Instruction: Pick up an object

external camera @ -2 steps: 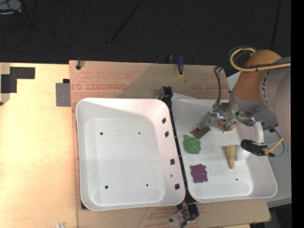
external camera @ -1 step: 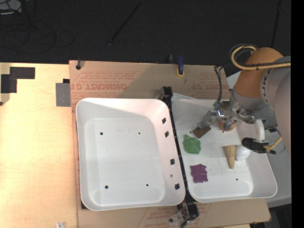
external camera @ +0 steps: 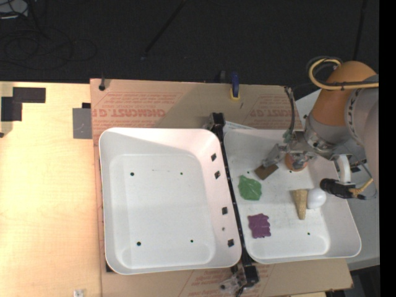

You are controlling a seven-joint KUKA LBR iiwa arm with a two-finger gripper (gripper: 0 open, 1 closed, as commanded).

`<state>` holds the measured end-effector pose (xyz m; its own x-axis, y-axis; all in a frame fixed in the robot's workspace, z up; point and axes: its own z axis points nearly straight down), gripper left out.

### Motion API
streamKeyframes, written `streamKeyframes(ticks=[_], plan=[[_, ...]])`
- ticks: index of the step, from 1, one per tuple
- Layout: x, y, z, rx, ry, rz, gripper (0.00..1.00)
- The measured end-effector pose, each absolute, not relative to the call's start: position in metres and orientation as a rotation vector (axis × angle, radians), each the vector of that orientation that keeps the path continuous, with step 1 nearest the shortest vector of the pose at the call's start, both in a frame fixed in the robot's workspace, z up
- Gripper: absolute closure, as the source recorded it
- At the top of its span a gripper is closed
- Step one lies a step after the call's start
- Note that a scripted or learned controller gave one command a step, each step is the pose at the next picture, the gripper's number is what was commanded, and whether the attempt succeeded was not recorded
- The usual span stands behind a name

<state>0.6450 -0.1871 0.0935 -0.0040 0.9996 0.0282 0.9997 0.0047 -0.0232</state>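
Worktop edge: brown cardboard sheet [external camera: 204, 283] is lying under two shallow white plastic bins, with pale wooden worktop [external camera: 43, 190] running off to the camera view's left.

Left bin: wide white tray [external camera: 117, 252] is sitting with nothing to pick visible inside it.

Right bin, front: white tray [external camera: 334, 249] is carrying a crumpled purple scrap [external camera: 259, 225] nearest the camera, lying flat and apart from the rest.

Right bin, middle: a tan cone with a white ball at its wide end, like a toy ice cream [external camera: 302, 202], is resting on its side; a rounded green leaf-shaped piece [external camera: 250, 188] is lying near the divider between the bins.

Right bin, back: a small brown block [external camera: 266, 171] is tilting just beside a reddish-brown round object [external camera: 296, 161].

Gripper: the two-finger gripper [external camera: 294, 155] of the grey arm with the orange band [external camera: 337, 101] is hovering low over that round object, reaching in from the right; whether it is grasping or released cannot be told from this angle.

Doing it well: the reddish-brown object appears to be the target. The descent is best kept straight, centred on the object, clear of the brown block beside it, closing only once seated low, then lifting slowly so a weak grip is showing early.

Risk: the block is probably getting nudged if the approach is drifting left.
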Motion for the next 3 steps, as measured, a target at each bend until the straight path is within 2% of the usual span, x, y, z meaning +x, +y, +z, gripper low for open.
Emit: streamKeyframes(ticks=[1, 2, 3], plan=[[0.618, -0.208, 0.093, -2.215, -2.228, -0.015, 0.00], [0.626, -0.203, 0.190, -2.225, -2.227, -0.006, 0.00], [0.579, -0.170, 0.082, -2.219, -2.212, 0.006, 0.00]])
